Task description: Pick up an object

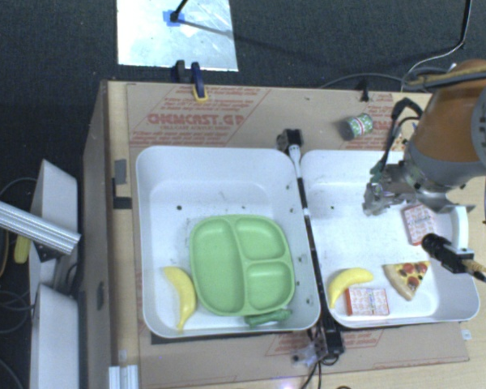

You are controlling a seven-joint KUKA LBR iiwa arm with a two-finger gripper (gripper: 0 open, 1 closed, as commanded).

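End effector [378, 198] low over right bin [340, 177], right of frame; grip state unclear. Nothing lifted; banana [347, 283], pizza slice [407, 277] still lying.

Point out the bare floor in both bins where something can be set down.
Left bin: the far half, beyond the green plate, is bare. Right bin: bare floor lies between the divider and the tool, above the right banana. The near edge is crowded: banana, red box, pizza slice.

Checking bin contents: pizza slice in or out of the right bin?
In. The pizza slice lies flat on the right bin floor, near the front edge beside the red-and-white packet.
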